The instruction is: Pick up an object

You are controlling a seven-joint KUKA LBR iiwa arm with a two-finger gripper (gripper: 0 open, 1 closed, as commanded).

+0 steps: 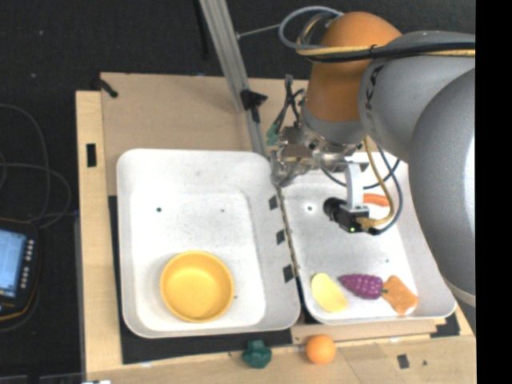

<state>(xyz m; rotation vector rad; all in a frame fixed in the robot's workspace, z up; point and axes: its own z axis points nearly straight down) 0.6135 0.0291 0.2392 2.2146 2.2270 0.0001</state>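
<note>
My gripper (282, 170) hangs over the far left corner of the right bin (416, 254), close to the rim that it shares with the left bin (136, 214). Along the right bin's front edge lie a pale yellow piece (327, 292), a purple bunch of grapes (362, 285) and an orange piece (400, 294). A small orange-red thing (376, 201) lies farther back, partly hidden by the arm's cables. A yellow bowl (197, 285) sits upright in the left bin's front part. Nothing shows under the gripper.
An orange ball (320, 348) and a small green thing (256, 354) rest on the bench in front of the bins. A slanted metal rail (228, 54) stands behind the bins. The big grey arm covers the right bin's far right side.
</note>
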